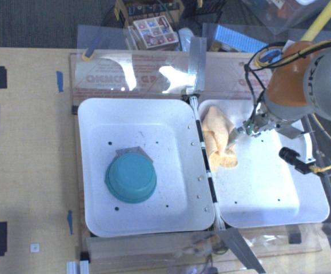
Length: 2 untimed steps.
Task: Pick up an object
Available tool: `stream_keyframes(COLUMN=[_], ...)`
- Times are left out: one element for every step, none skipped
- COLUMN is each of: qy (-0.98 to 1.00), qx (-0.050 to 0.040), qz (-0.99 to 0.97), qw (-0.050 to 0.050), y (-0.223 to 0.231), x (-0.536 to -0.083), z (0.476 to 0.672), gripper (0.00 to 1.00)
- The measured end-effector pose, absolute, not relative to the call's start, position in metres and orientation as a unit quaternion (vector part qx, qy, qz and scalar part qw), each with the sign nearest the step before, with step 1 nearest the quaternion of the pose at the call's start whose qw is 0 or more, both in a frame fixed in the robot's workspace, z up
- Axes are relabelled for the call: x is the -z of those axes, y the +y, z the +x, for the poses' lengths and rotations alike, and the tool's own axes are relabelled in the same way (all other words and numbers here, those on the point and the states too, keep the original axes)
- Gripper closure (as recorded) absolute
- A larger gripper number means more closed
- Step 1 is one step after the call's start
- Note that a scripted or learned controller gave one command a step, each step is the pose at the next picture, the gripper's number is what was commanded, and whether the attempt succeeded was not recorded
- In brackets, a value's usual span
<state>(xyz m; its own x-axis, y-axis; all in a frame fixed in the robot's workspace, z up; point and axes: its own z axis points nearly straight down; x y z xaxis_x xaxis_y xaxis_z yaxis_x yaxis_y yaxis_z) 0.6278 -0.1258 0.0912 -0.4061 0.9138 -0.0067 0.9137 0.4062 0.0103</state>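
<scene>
Right bin (279, 204) floor mostly bare; claw (240, 131) touching cloth (218, 141), grip unclear.

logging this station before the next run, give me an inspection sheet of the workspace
surface: wooden bench bearing two shallow white bins, left bin and right bin.
job's things: teal round plastic bowl, upside down in the left bin; tan crumpled cloth at the right bin's left wall.
clutter: grey flat scrap behind the bowl.
grippers: gripper low beside the cloth; grasp unclear.
cables: black and yellow cables looping over the arm.
surroundings: boxes on dark floor.
</scene>
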Motion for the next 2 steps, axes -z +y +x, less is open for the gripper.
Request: stream_keyframes(qy=[0.909,0.817], qx=[-0.0029,-0.0023], qz=[0.416,0.576], qw=[0.009,0.006], y=[-0.102,-0.102], x=[-0.092,-0.091], z=[0.594,0.642], gripper=[0.00,0.00])
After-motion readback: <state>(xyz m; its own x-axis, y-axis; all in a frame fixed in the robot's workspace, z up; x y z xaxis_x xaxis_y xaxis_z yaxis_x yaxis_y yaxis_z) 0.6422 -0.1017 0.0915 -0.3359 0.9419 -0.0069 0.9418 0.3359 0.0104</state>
